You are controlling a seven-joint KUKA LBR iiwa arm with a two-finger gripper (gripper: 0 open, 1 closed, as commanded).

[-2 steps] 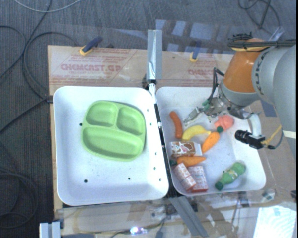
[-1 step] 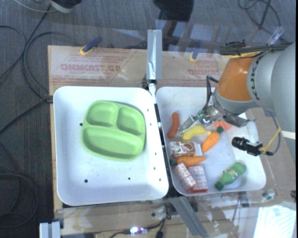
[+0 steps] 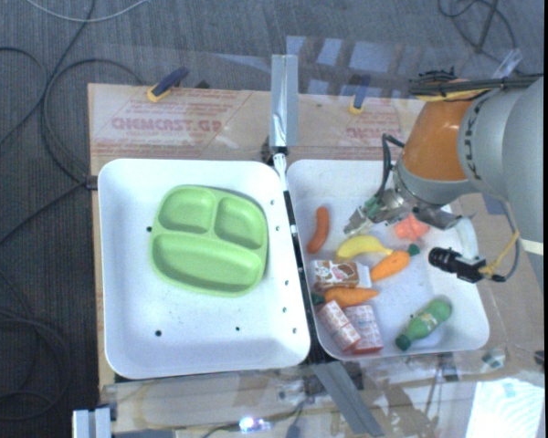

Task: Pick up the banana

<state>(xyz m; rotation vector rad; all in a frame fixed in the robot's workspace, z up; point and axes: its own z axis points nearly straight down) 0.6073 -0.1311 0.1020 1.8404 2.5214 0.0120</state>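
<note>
One banana (image 3: 363, 245), two carrots (image 3: 390, 265), perhaps three cartons (image 3: 335, 274).

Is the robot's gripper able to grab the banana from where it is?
Probably yes. The gripper hangs just above the banana, with nothing lying on it, though a carrot sits close beside it.

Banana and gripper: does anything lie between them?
In the camera view, nothing does. The gripper hangs just above the banana in the right bin, with bare white floor between. The sausage lies off to the banana's left.
</note>
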